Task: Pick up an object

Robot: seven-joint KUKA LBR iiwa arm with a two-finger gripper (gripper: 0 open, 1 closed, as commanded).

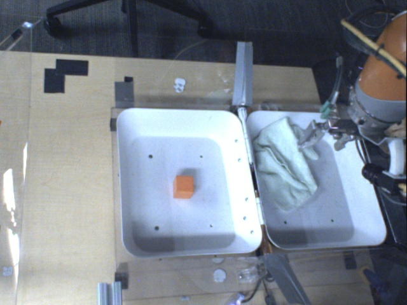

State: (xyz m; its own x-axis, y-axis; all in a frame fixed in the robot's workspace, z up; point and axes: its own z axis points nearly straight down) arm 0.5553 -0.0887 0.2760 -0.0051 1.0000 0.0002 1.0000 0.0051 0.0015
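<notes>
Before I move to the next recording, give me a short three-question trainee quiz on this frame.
1. True or false: the orange cube lies in the left bin.
2. Multiple choice: the crumpled cloth lies in a) the left bin, b) the right bin, c) on the bench.
3. Fill in: the gripper is over the ___ bin, near the cloth's upper right edge.

Key: 1 true; 2 b; 3 right.
</notes>
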